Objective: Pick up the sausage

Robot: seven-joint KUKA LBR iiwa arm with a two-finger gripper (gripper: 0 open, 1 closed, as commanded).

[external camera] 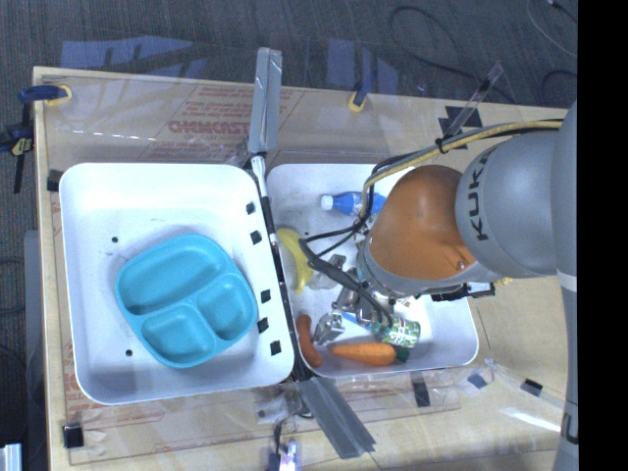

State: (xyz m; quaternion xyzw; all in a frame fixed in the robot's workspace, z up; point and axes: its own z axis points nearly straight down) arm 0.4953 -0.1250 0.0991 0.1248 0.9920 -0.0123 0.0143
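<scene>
1. I see the short reddish-brown sausage (305, 339) in the right white bin (461, 346), at its front-left corner, against the left wall.
2. Its long axis runs roughly front to back, tilted slightly, one end toward the front rim.
3. An orange carrot (365, 353) lies just beside it along the front wall, leaving little room.
4. The metal two-finger gripper (345, 314) hangs just right of the sausage; I cannot tell its finger state.
5. A blue divided plastic tray (186, 299) sits in the left white bin (88, 224).
</scene>
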